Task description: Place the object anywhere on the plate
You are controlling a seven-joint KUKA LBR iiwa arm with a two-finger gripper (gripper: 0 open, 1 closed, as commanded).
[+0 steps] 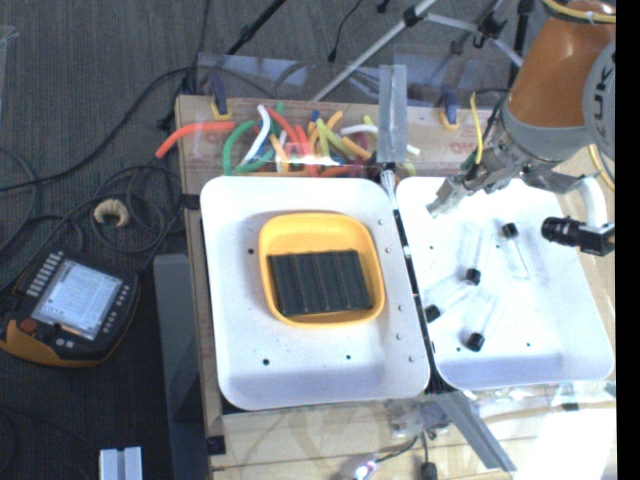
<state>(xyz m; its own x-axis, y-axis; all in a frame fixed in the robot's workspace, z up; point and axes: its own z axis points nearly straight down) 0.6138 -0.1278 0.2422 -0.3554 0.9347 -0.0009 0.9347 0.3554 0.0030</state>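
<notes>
The grey two-finger gripper hangs over the right white bin's upper left corner; its opening cannot be told; clear black-capped plastic tubes lie scattered below and right of it; the yellow plate sits in the left white bin.

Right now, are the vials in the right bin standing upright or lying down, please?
Lying down: the vials rest on their sides, scattered across the right bin.
</notes>
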